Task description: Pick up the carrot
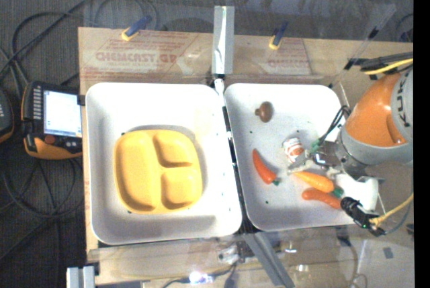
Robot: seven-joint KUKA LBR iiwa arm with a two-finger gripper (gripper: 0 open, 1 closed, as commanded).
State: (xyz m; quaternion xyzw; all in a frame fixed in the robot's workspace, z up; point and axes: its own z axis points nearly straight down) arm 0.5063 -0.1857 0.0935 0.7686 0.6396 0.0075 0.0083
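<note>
Carrots lie in the right bin beside the tool, and I cannot tell how it is set.

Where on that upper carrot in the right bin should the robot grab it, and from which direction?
Probably mid-body, coming straight down. The upper carrot lies flat on the right bin floor, long axis running left to right, so fingers should close across its narrow width. Its right end sits close by the tool and a second carrot just below, so the left half offers more room.
</note>
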